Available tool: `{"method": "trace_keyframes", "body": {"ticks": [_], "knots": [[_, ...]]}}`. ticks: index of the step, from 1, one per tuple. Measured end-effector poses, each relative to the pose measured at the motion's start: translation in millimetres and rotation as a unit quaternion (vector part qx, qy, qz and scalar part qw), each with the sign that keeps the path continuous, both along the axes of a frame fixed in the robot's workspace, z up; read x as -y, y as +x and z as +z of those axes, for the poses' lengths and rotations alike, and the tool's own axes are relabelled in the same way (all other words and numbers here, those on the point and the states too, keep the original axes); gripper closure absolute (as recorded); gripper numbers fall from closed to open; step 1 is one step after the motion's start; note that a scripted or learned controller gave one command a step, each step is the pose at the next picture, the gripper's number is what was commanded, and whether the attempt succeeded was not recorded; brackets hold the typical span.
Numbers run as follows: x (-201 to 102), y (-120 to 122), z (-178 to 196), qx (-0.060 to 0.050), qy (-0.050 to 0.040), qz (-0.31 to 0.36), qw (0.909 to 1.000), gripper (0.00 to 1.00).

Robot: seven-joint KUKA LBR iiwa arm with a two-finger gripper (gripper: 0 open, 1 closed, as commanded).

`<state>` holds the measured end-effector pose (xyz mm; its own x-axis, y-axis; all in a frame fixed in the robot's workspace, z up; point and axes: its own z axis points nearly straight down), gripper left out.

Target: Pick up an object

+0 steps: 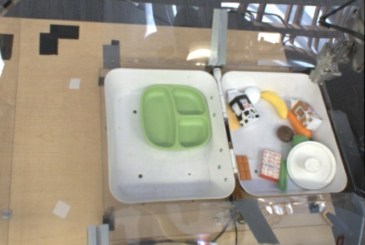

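- Table (pixel 51 141): light wood, carrying two shallow white bins side by side.
- Left bin (pixel 131 181): holds a green divided plate (pixel 174 117), lying flat near its centre.
- Right bin (pixel 268 135): holds all the small candidate objects, crowded together.
- White bowl (pixel 311 165): upturned, in the bin's near right corner.
- Gripper (pixel 329 64): at the bin's far right corner, above the rim; whether its fingers are apart or together cannot be told.
- Banana (pixel 275 103): the closest clear target, lying down-left of the gripper, long axis running diagonally.
- Carrot (pixel 297 124): just beside the banana, slanting toward the bowl.
- Brown ball (pixel 285 133): touching the carrot's left side.
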<state>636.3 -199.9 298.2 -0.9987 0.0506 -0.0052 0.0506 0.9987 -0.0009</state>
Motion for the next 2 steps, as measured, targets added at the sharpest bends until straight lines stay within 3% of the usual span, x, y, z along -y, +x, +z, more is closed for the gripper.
{"method": "trace_keyframes", "body": {"ticks": [1, 2], "knots": [[-3.1, 3.8, 16.8, 0.009, -0.0012, 0.003, 1.0, 1.0], [4.6, -5.2, -49.0, 0.001, -0.0007, 0.235, 0.972, 1.0]]}}
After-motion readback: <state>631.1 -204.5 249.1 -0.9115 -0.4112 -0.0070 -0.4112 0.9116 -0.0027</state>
